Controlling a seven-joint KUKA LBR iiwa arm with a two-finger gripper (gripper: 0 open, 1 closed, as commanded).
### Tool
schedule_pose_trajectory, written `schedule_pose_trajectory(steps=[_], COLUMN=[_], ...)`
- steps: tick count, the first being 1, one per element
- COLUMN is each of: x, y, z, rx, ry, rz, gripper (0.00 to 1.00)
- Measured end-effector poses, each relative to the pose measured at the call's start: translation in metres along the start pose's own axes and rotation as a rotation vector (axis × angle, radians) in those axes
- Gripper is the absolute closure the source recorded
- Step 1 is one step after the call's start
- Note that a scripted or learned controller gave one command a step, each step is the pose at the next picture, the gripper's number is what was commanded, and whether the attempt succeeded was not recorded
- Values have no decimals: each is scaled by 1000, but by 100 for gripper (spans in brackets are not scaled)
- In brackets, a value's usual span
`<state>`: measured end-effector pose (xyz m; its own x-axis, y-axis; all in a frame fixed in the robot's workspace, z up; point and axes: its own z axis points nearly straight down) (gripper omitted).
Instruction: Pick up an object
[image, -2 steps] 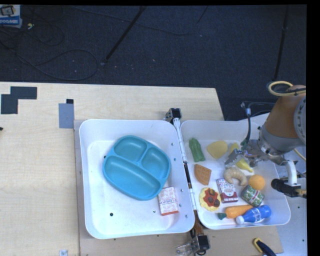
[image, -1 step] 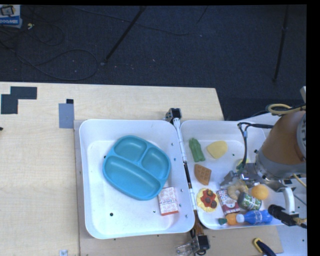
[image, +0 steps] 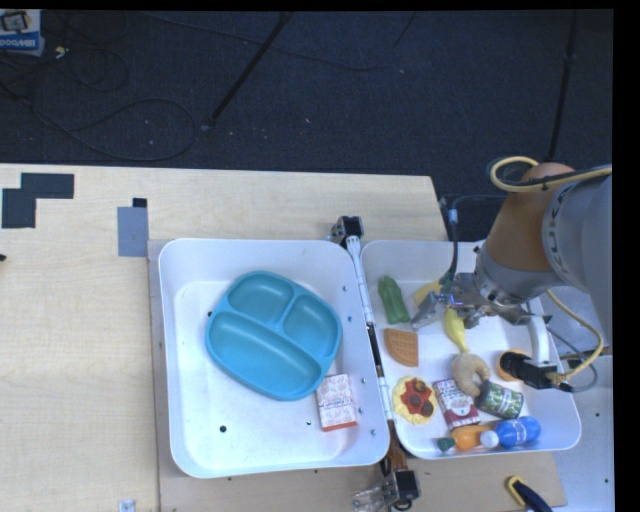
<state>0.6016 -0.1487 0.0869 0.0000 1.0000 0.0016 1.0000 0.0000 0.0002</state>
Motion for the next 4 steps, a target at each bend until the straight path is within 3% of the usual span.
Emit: schedule_pose_trajectory(steps=[1, 2, 3, 4], x=[0, -1, -3, -20], y=[0, -1, -30, -51], z=[-8, -14, -83, -106], rx=[6, 13, 7, 7], ry=[3, 5, 0, 0], rz=[0, 0, 2, 1], gripper=[100, 100, 100, 100])
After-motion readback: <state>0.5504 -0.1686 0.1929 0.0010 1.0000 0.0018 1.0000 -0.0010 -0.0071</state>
